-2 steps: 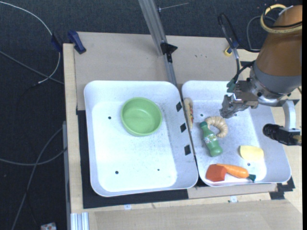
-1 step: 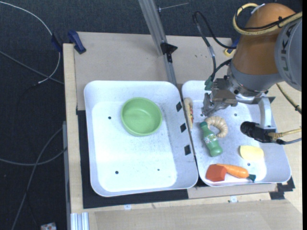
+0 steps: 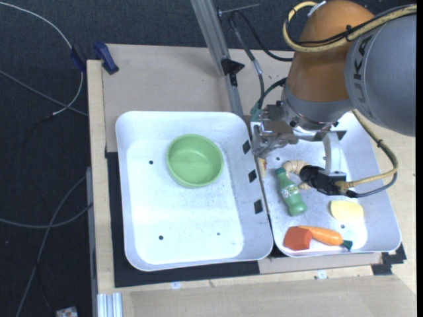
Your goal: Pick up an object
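Over in the camera view, the left bin (image 3: 188, 226) had just one thing sitting in it: a round green bowl (image 3: 194, 160), upright, toward the far half of the bin and well apart from the walls.

Right bin (image 3: 378, 222) was way busier. A green bottle (image 3: 291, 191) lay on its side near the bin's left wall, cap end pointing to the far side, with a pale label around the middle. Near the front edge sat a red-orange block (image 3: 297, 239) with an orange carrot (image 3: 324, 235) touching it, the carrot's little green tip pointing right. A pale yellow rounded piece (image 3: 346, 210) sat just behind the carrot. There was also a small beige thing (image 3: 293, 168) just beside the bottle's cap, partly hidden by the robot, so I couldn't say what it was.

The gripper (image 3: 264, 152) hung over the right bin's left wall, close to where the two bins meet, with the bottle's cap just beside it. Honestly couldn't tell whether it was spread or clamped from this angle, and nothing was visibly caught in it. The bottle was the closest item to it, lying flat on the bin floor.
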Motion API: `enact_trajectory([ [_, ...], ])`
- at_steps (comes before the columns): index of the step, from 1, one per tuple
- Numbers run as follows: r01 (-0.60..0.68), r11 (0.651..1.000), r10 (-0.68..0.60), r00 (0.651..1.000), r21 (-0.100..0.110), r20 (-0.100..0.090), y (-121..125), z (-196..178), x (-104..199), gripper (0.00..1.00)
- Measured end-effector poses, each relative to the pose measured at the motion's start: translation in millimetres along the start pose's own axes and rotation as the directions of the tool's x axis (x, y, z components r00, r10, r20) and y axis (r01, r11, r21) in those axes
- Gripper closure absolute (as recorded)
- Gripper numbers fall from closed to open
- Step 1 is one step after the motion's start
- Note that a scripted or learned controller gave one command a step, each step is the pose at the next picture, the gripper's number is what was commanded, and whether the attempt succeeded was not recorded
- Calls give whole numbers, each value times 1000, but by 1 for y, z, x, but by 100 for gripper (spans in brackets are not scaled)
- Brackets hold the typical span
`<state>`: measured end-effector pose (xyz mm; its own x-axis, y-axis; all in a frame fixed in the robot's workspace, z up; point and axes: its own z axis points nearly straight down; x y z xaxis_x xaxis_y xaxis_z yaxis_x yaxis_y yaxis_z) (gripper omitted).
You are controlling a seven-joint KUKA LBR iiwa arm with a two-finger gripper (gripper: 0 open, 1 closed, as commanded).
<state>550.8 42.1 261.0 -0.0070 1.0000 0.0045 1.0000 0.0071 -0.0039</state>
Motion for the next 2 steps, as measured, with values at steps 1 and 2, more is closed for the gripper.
enact_trajectory([
  [1,-1,1000,1,1000,12,0,-9,14,46,100],
  [2,-7,1000,7,1000,10,2,-9,13,42,0],
])
